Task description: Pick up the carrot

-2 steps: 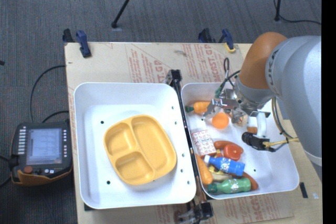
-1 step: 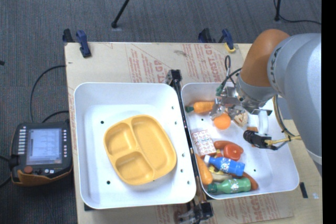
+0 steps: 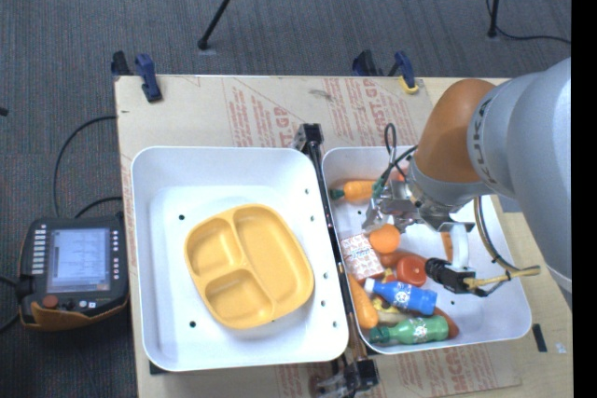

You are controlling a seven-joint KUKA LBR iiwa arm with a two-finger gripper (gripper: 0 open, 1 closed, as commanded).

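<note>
A: Where is the orange plastic carrot (image 3: 358, 191) found?

B: At the far left of the right white bin (image 3: 516, 294), lying apart from the clutter, so access is eased.

A: And the gripper (image 3: 392, 212)?

B: It is poised just beside the carrot; its state cannot be told.

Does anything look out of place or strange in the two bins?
Nothing looks spilled or broken. The yellow divided plate lies at a slant in the left bin; the right bin holds a jumbled pile of toy food and bottles.
</note>
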